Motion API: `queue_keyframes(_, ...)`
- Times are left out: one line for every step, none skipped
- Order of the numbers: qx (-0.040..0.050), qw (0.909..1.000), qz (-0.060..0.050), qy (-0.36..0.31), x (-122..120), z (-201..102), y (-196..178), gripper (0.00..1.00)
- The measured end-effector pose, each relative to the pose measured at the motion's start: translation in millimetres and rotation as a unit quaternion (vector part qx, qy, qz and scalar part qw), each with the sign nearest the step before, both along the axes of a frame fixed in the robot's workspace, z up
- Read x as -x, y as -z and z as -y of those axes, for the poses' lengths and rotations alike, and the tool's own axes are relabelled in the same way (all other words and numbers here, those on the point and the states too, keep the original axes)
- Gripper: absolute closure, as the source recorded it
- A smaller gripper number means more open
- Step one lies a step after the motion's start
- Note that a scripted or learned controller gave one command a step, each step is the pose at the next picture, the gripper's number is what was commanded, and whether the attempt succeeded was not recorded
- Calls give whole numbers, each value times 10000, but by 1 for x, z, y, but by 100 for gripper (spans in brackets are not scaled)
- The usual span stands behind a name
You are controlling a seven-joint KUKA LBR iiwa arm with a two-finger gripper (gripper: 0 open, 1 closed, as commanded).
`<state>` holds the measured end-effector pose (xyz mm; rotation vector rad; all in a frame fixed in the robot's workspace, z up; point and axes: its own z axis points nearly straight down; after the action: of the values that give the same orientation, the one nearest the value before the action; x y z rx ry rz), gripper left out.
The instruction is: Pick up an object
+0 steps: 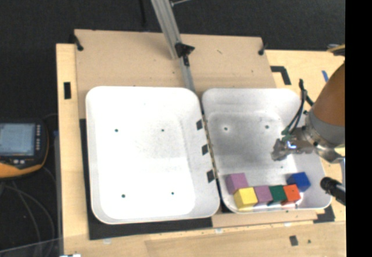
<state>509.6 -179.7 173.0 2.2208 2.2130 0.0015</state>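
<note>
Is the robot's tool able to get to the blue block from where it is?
Probably yes. The tool hangs over the right bin, and the blue block sits just below it in the picture, with open floor between.

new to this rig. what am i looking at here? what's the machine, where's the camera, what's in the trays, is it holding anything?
One camera, fixed above the bench, looks down at a slant. The machine is a robot arm, grey with an orange band, reaching in from the right side of the picture. At its tip is a two-finger gripper, for grasping things.

On the bench sit two shallow white bins side by side. The left bin shows just its white floor. The right bin has small blocks gathered along its near edge: two purple blocks, a yellow block, a green block, an orange block and a blue block.

The gripper is above the right bin, farther from the camera than the blocks and apart from them. Nothing is visible between its fingers; the image is too blurry to tell whether they are open.
</note>
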Motion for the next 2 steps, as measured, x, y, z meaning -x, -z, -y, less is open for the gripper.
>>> queue_keyframes(-24,10000,16,-71,-22,-77,-51,100)
queue_keyframes(-32,10000,-6,-71,-42,-192,-88,100)
